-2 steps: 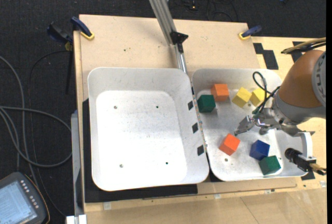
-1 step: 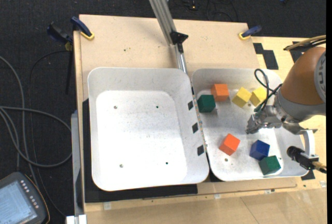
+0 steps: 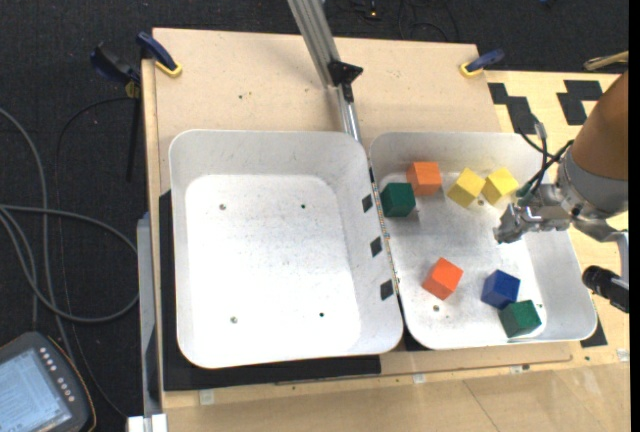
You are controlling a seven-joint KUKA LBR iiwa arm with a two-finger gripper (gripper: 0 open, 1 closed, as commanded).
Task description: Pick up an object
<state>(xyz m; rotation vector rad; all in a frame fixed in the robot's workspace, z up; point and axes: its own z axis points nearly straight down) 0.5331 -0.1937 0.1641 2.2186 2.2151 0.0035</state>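
Right bin (image 3: 560,265), near to far: green block (image 3: 520,318), blue block (image 3: 500,287), orange block (image 3: 443,276). The end effector (image 3: 510,226) hung above bare floor, nothing visibly gripped; its opening could not be told. Beyond lay two yellow blocks (image 3: 483,187).

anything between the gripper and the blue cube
No. In the camera view only bare white bin floor lies between the gripper and the blue cube.

Tan bench (image 3: 250,90), two white bins side by side, right bin (image 3: 560,265) under gripper (image 3: 508,230), left bin (image 3: 200,220) well to its left
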